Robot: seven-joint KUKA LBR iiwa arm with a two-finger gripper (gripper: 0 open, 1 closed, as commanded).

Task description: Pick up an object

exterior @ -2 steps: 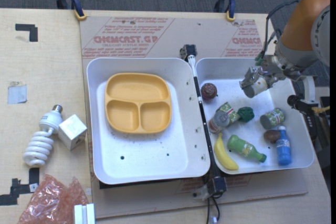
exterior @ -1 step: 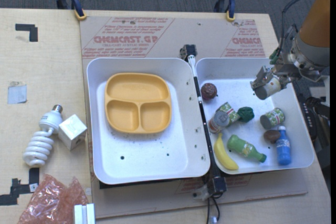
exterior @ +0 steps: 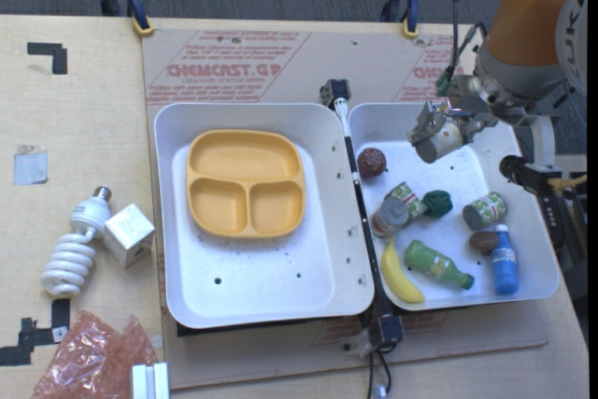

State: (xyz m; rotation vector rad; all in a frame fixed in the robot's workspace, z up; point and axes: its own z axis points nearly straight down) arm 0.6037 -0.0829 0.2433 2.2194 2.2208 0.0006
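My gripper (exterior: 435,132) hangs over the far part of the right bin (exterior: 467,299), tilted towards the left. A small pale grey-beige piece (exterior: 447,138) sits at its tip; I cannot tell if this is part of the gripper or a held thing. Below it in the bin lie a brown ball (exterior: 372,162), a labelled can (exterior: 396,208), a dark green lump (exterior: 436,202), a second can (exterior: 485,210), a brown lump (exterior: 484,242), a blue bottle (exterior: 505,263), a green bottle (exterior: 435,263) and a banana (exterior: 400,277).
The left bin (exterior: 187,294) holds a yellow divided plate (exterior: 247,181). On the bench to the left lie a spiral light bulb (exterior: 75,244), a white cube (exterior: 129,234) and a red mesh bag (exterior: 93,360). Clamps stand along the board's far edge.
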